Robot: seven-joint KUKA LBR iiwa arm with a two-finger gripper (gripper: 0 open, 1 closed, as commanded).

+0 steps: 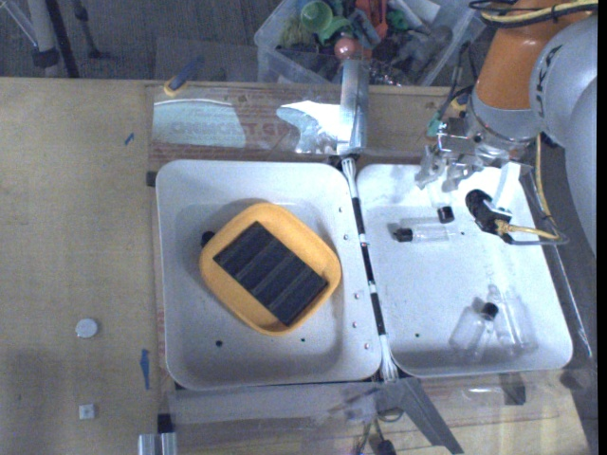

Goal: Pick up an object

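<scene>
Two bins (180,197): left holds a yellow tray (269,267) mid-floor, room all around (no legible writing). Gripper (446,173) hovers over right bin's (541,349) far edge; jaw state unclear.

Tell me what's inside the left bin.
The left bin holds one yellow pad with a dark ribbed top, lying flat. A small dark bit pokes out at its upper-left edge; whatever lies under the pad is covered.

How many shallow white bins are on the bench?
2. The left shallow white bin holds a yellow square object with a dark ribbed top; the right shallow white bin lies beside it.
</scene>
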